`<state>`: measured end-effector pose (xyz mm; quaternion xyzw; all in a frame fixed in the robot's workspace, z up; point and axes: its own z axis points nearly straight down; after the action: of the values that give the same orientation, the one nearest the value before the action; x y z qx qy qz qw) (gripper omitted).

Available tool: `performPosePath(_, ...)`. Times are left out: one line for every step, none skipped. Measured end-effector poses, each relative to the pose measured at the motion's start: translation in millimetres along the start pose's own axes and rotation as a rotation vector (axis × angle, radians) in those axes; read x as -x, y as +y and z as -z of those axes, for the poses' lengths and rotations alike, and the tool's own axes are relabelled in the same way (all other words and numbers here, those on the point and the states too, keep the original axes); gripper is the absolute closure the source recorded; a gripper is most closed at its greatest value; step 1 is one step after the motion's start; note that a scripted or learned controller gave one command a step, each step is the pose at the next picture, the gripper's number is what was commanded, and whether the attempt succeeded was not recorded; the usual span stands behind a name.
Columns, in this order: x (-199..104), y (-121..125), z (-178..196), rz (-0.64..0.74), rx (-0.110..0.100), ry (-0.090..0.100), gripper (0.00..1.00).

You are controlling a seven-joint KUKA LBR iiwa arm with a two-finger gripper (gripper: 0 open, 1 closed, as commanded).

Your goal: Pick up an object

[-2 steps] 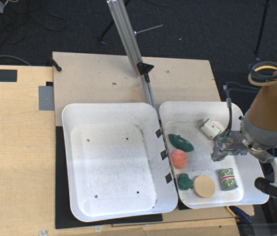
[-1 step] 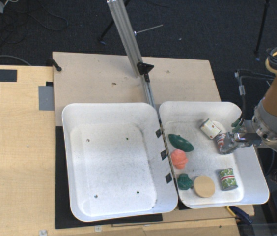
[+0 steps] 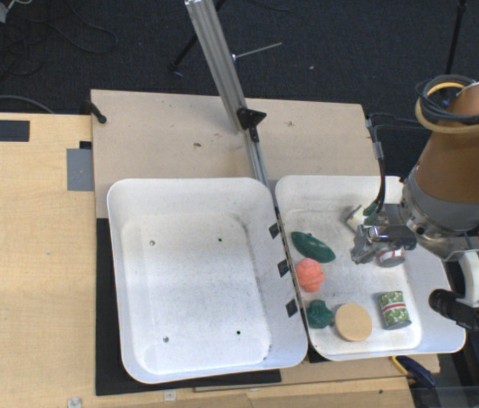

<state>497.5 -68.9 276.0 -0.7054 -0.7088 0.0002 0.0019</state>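
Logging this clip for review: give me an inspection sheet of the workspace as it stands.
Surface: two white bins; left bin, right bin.
Job's things: in the right bin, dark green piece, orange-pink ball, small green lump, tan disc, green can.
Clutter: nothing seen.
Grippers: gripper low over the right bin, nothing visibly held.
Cables: cables on dark floor.
Surroundings: aluminium rail, wooden bench.

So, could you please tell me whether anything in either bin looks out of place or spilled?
Nothing stands out. The dark green piece, orange ball, small green lump, tan disc and green packet all lie inside the right bin, near the hand.
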Motion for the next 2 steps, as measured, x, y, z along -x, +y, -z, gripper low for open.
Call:
performPosePath(-52.2,1.9,-6.3,-0.001,-0.003,0.000,1.00)
performPosePath(-107.5,16.2,-26.0,0.000,-0.005,-0.001,1.00)
